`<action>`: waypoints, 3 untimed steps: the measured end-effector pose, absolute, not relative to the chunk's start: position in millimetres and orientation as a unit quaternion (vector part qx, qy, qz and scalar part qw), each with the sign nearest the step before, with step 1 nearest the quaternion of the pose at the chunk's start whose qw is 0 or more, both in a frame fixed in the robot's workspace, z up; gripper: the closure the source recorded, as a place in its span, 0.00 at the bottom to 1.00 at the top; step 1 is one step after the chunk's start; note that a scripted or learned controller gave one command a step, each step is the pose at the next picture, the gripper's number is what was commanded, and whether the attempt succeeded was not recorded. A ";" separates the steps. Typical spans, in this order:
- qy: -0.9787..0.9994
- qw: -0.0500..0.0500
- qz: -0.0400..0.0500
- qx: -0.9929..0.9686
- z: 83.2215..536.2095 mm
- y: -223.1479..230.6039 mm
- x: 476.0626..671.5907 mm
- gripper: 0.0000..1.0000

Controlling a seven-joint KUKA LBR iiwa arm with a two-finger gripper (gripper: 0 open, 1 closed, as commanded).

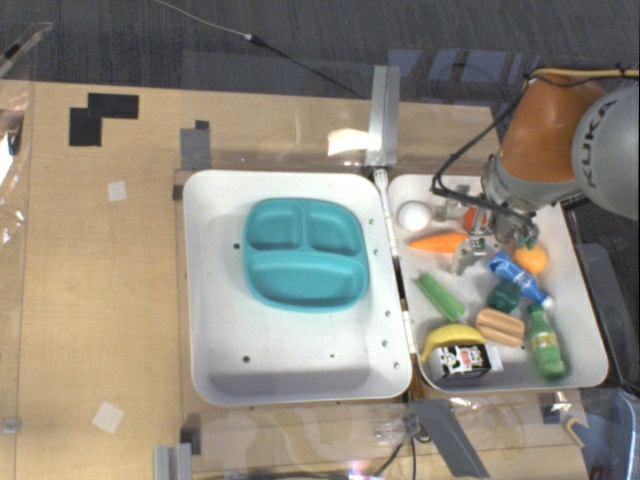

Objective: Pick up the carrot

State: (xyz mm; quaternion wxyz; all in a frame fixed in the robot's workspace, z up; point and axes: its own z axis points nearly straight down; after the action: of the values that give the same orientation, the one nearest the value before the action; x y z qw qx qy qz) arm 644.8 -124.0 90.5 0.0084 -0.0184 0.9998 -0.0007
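The carrot [438,242] lies in the right bin [585,298], in its upper left part, with its long axis running nearly left to right across the view — the thinner tip points left toward the divider between the bins, and the thicker end sits at the right, just under the gripper [472,251]. The arm [560,143] comes in from the right, its orange band bulging above the wrist, and bends down into the upper part of the right bin, with the gripper low over the thick end of the carrot. Whether the carrot sits between the fingers cannot be told, and the opening of the tool cannot be read from this angle either. A white ball [412,215] rests just above the carrot, near the bin's top left corner. Below the carrot lies a green stick [440,296], slanted, and lower still a banana [447,339] beside a small black and white box [463,360]. To the right are a blue bottle [517,280], a small orange fruit [532,259], a hot dog [500,327] and a green bottle [544,345]. The left bin [210,308] holds a teal divided plate [303,254] — well apart from the carrot.
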 end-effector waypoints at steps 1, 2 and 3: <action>0.997 0.007 0.000 0.078 89.3 -90.3 604.1 0.00; 0.961 0.006 0.001 0.277 88.3 -82.9 630.0 0.00; 0.904 0.005 0.002 0.427 88.1 -120.3 616.8 0.00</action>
State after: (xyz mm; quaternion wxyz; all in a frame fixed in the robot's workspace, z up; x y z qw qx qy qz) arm 616.8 -120.3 88.1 0.0050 0.4271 0.9042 0.0016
